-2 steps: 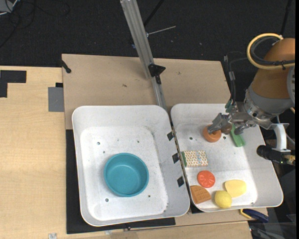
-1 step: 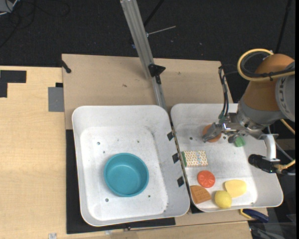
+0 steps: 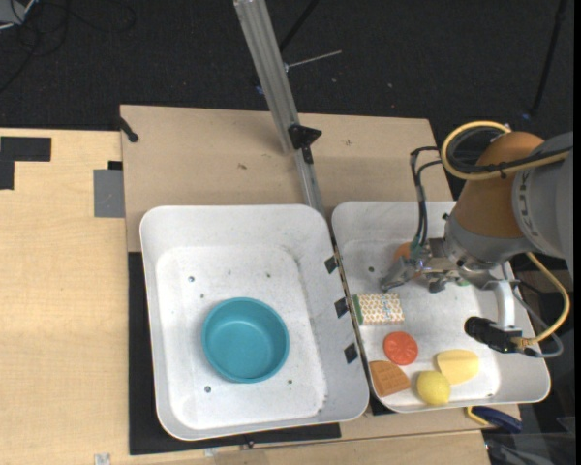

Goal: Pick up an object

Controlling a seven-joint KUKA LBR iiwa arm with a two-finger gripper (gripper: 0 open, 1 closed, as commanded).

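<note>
I read this as the approach step, nothing lifted yet. My arm (image 3: 508, 197) hangs over the right bin (image 3: 368, 223). The blue bowl (image 3: 246, 338) sits well off in the other bin. The gripper (image 3: 418, 271) is low, though I cannot tell its state. Just beside it lies the patterned block (image 3: 381, 308); beyond that the red disc (image 3: 400, 347). Next I'd centre over one piece, then descend.

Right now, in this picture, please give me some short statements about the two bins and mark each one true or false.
1. The teal bowl sits in the left bin. True.
2. The red round piece lies in the left bin. False: it lies in the right bin.
3. The hand is over the right bin. True.
4. Two yellow pieces lie at the right bin's far edge. False: they lie by its near edge.
</note>
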